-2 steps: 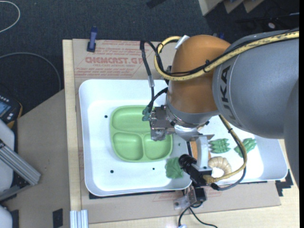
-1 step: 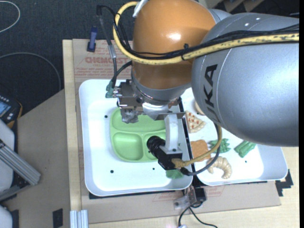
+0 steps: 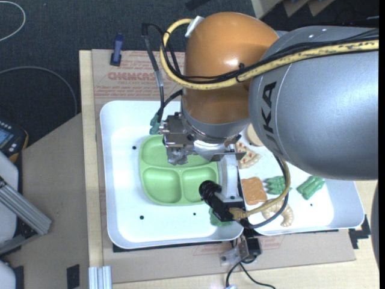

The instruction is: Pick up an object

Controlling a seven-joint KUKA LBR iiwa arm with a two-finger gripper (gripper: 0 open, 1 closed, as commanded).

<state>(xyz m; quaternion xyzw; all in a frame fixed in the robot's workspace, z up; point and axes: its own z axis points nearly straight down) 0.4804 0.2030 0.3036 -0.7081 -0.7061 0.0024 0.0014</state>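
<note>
Mostly hidden: pale green sectioned tray (image 3: pixel 161 182) in left bin (image 3: pixel 120 179).

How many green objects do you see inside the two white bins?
3 at least. A green divided tray lies in the left bin. Two small green pieces lie in the right bin: one beside the orange waffle-like piece, one further right. The arm may hide more.

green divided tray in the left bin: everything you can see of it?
The green tray looks like pale green moulded plastic with rounded corners and raised dividers forming shallow compartments. It lies flat, open side up, on the floor of the left white bin. The arm's wrist hangs over its upper right part, hiding that portion.
</note>
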